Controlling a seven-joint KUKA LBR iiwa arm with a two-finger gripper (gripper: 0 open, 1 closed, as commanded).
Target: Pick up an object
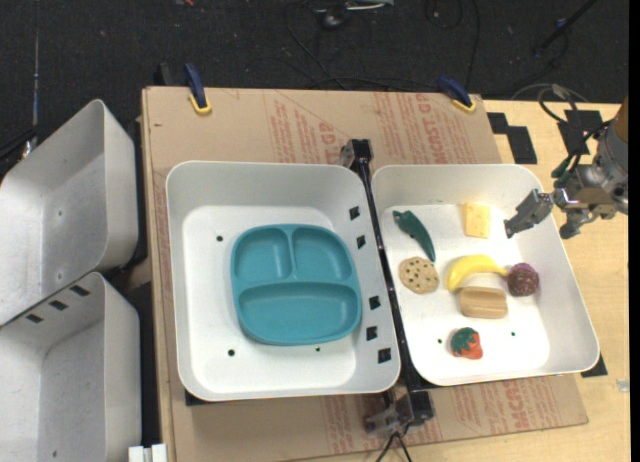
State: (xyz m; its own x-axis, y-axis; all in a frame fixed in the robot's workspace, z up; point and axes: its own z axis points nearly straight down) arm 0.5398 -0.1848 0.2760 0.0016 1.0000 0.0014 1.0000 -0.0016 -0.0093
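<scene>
The right bin (560, 345) holds several toy foods: a teal-green pod (414, 233), a yellow cheese cube (477, 218), a chocolate-chip cookie (418, 274), a banana (472, 269), a tan bread piece (482, 301), a dark purple fruit (522, 279) and a red strawberry (465, 343). My gripper (550, 220) hangs over the bin's upper right corner, to the right of the cheese cube and above the purple fruit. Its two dark fingers stand apart, open, with nothing between them.
The left bin (200, 350) holds a teal divided plate (296, 284). A black divider (378, 270) runs between the two bins. Both sit on a cardboard sheet (300, 120) held by clamps. Spare white bins (60, 250) stand at the far left.
</scene>
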